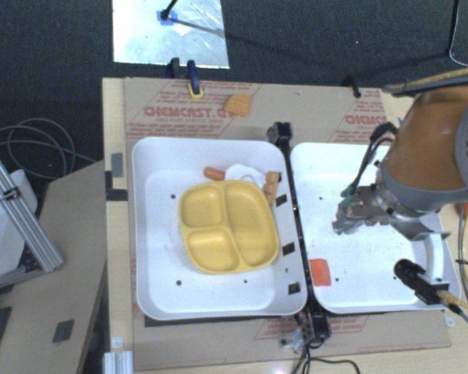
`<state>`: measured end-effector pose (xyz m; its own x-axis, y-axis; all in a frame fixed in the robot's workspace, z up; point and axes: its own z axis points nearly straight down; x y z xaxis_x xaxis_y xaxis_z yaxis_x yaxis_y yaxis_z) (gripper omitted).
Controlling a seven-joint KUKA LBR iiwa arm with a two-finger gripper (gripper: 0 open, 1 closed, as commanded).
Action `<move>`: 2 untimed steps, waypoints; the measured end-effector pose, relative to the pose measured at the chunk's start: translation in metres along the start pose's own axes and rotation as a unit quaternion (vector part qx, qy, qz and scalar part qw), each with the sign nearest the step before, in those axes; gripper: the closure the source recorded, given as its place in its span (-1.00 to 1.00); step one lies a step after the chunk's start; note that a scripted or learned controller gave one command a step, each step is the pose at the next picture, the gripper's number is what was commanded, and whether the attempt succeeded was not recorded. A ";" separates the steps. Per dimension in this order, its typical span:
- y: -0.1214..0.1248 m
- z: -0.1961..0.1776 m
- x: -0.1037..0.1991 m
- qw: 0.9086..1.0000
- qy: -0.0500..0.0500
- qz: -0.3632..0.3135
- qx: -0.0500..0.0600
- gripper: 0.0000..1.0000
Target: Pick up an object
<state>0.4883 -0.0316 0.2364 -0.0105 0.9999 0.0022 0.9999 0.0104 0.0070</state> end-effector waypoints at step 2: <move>0.044 -0.102 -0.037 1.000 -0.003 0.004 -0.005 -1.00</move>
<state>0.5324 -0.0682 0.3387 -0.0033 1.0000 -0.0039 0.9999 0.0033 0.0167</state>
